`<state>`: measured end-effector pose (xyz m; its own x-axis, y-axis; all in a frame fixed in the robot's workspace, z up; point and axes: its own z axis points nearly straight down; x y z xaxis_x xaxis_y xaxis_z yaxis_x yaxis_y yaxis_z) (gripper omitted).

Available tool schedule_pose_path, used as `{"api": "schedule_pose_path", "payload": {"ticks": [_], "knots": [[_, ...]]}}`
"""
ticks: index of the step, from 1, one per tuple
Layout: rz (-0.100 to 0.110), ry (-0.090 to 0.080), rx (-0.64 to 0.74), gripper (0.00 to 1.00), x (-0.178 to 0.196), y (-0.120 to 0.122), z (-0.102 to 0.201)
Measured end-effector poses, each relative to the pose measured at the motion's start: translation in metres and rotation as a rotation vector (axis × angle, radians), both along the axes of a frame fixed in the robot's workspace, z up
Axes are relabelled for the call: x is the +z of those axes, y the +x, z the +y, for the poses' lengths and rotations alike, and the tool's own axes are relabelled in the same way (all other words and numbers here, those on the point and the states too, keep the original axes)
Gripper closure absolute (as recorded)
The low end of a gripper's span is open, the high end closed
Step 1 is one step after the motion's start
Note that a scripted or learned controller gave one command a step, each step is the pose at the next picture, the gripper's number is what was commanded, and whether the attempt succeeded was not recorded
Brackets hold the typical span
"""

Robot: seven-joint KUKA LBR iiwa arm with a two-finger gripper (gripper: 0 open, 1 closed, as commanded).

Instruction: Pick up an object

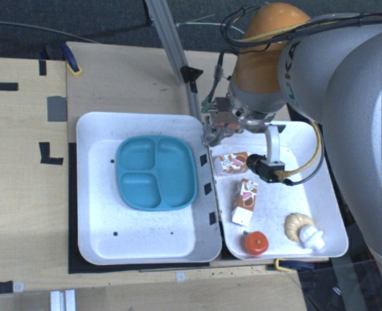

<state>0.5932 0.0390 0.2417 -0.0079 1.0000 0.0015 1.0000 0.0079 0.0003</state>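
Two white bins sit on the wooden bench; the right bin holds a carton, long axis near-vertical; pincer state cannot be told

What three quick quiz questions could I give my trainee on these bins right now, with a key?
1. True or false: the blue divided plate lies in the left bin.
2. Which lies nearest the right bin's front wall? A) red round object B) carton C) packet
3. The gripper hangs over the right bin's back-____ corner.

Key: 1 true; 2 A; 3 left.
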Motion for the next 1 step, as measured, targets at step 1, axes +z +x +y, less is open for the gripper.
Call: {"api": "schedule_pose_path", "payload": {"ticks": [1], "knots": [[0.001,-0.001,-0.003,1.00,-0.0149,0.0299,0.0400]]}}
